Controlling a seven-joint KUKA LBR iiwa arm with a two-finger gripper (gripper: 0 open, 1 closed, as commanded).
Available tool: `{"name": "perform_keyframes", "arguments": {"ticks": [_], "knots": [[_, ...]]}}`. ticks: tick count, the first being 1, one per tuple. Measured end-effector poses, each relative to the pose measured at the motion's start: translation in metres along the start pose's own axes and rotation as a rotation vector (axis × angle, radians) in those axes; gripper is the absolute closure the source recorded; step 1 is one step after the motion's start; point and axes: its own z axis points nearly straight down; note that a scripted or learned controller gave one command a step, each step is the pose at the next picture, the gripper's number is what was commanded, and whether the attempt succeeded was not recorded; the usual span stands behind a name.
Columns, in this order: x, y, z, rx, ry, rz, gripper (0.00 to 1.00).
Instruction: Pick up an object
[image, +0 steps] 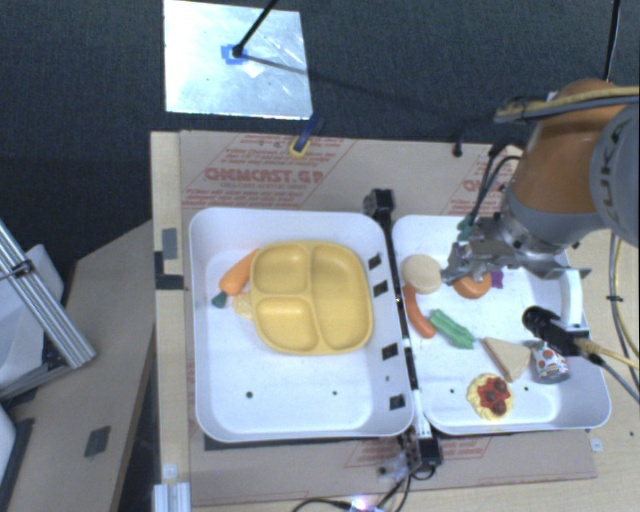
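My gripper (470, 268) hangs low over the upper part of the right bin (585, 405). Just below and touching it in the view lies an orange round piece (474, 287), partly covered by the gripper. A beige bun (421, 272) sits to its left. Further down lie a red-orange sausage (419, 312), a green pea pod (452, 329), a tan bread wedge (507, 355) and a small pizza (490, 396). Nothing shows lifted off the bin floor.
The left bin (215, 400) holds a yellow divided plate (305, 298) with a carrot (236, 274) against its left side. A small grey and red object (549, 365) lies near the right bin's right wall. A black divider (392, 300) separates the bins.
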Motion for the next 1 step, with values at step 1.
{"name": "perform_keyframes", "arguments": {"ticks": [1], "knots": [[0.0000, 0.0102, 0.0166, 0.002, -0.001, -0.002, 1.00]]}}
